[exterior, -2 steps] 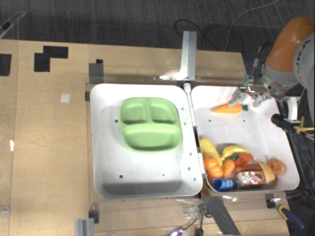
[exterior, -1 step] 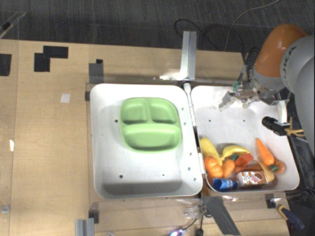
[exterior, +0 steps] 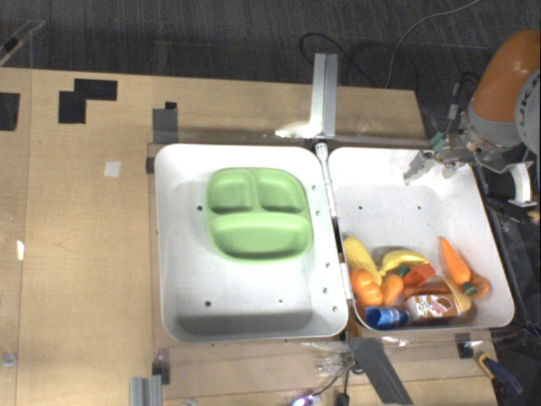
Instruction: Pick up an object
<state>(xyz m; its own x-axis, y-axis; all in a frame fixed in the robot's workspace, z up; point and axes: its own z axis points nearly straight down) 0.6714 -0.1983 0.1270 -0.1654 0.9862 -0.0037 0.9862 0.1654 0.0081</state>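
Task at start: nothing lifted yet. Hand hovers over far edge of right bin, well apart from food pile; grip state not readable at this size, cannot tell.

Candidates all at near end of right bin: corn, banana, carrot, bottle.

Left bin carries green divided plate.

Left: approach, descend, grasp, lift.
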